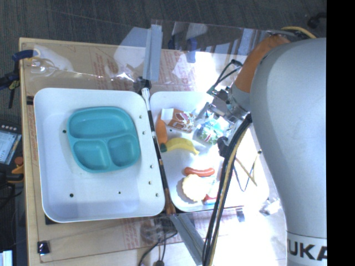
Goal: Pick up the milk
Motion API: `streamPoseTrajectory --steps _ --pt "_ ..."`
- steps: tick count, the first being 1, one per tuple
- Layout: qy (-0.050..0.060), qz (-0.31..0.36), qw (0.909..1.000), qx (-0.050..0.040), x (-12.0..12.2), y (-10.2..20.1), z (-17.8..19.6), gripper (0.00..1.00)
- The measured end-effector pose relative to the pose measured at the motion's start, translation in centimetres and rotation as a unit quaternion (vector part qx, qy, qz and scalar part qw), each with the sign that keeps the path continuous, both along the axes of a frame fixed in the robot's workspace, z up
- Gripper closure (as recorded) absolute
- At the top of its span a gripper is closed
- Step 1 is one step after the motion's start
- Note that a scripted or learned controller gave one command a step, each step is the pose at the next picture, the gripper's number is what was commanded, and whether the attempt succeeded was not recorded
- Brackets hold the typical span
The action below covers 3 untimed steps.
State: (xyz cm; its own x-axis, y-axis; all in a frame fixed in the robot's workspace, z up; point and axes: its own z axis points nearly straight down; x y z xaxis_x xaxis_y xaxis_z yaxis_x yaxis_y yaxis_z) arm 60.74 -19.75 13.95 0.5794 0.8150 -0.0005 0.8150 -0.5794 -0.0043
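What looks like the milk is a small carton (176,118), white with a red-brown side. It lies in the far part of the right bin (176,203), near the divider. My gripper (206,121) hangs low over the far middle of that bin, just right of the carton. A green and white packet (211,132) sits right under it. Glare and the wrist hide what lies between carton and gripper, so I cannot tell whether they touch.
The right bin also holds an orange carrot (161,132), a yellow banana (182,145), a hot dog (198,172) and a round bread piece (191,190). A teal divided plate (104,137) lies in the left bin (55,198). A black cable (222,193) crosses the right bin.
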Motion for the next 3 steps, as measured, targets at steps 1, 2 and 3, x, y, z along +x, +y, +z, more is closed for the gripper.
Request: streamPoseTrajectory --steps 1,2,3 --pt "0.003 -0.122 0.9926 0.0006 -7.1 5.0 -2.2 0.00" --pt "-0.001 -0.060 0.9982 -0.0005 -0.8 1.4 12.6 0.00" --pt "0.001 0.095 0.9955 0.0015 -7.1 3.0 12.8 0.00"
